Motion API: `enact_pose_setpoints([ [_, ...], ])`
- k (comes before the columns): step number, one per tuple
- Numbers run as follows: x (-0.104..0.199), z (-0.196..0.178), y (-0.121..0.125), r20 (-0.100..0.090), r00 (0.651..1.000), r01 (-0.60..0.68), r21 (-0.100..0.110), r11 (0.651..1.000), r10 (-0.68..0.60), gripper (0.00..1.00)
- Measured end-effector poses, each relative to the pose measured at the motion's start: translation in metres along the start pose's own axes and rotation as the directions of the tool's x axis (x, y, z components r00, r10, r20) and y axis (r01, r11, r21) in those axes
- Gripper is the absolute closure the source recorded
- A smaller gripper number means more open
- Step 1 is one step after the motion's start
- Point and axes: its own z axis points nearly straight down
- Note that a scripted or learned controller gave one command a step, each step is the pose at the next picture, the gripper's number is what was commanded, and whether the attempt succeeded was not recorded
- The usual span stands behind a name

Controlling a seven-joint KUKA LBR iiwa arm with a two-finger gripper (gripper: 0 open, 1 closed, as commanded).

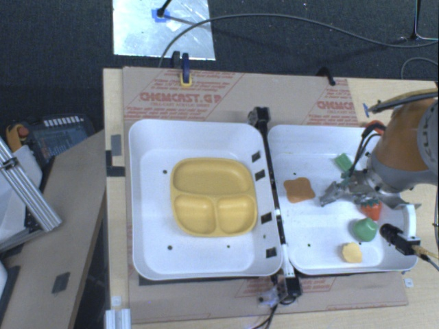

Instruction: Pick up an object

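In the right bin (309,146) lie a flat brown piece (299,189), a small green block (343,162), a round green item (364,229), a yellow lump (352,253) and an orange-red piece (372,210) partly hidden under the arm. My gripper (332,194) hangs low over the bin's middle, just right of the brown piece and left of the orange-red one. I see nothing clearly held in it.
The left bin (147,184) holds a yellow divided plate (209,196). A black divider with clips (269,184) runs between the bins. The grey and orange arm (405,149) covers the right bin's right side. Cables cross the dark floor behind the bench.
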Motion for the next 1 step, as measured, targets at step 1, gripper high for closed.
enact_pose_setpoints([
  [1,-0.0008,-0.0124,0.0012,0.002,1.0,0.0,-0.004,1.0,0.0,1.0],
])
